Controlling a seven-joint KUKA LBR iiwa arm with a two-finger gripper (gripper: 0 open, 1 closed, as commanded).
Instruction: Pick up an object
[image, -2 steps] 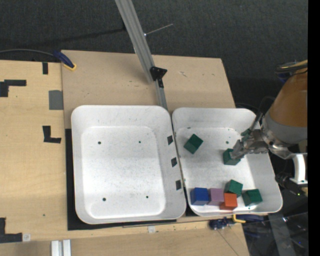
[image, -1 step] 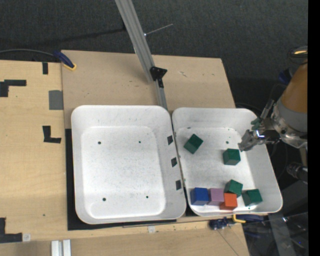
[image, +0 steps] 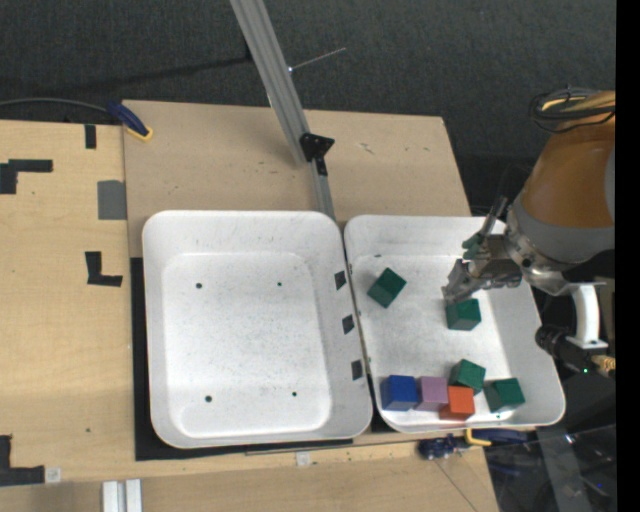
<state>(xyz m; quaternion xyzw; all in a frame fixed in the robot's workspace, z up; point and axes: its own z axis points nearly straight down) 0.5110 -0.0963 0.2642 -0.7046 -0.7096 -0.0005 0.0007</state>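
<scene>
The grey two-finger tool (image: 462, 288) hangs low in the right-hand shallow white plastic bin (image: 420, 232), reaching in from the right under the arm's orange-banded wrist. Its tips sit directly above the top edge of a small dark green cube (image: 463, 315), which seems to be the piece it is going for. Whether the fingers are spread or closed cannot be told from this slanted view, and nothing is visibly held between them; the cube looks to rest on the bin floor.

That cube stands apart from its neighbours, which likely makes it the easiest target: there is bare floor on every side for the fingers to pass. A second green cube (image: 386, 287), turned at an angle, lies to its left, well apart.

The rest crowd along the bin's near wall: a blue cube (image: 400, 391), a lilac cube (image: 434, 391), an orange cube (image: 460, 402), and two more green ones (image: 467, 375) (image: 504, 393), packed closely and awkward to grip.

The left white bin (image: 245, 330) adjoins on the wooden counter (image: 200, 150).
</scene>
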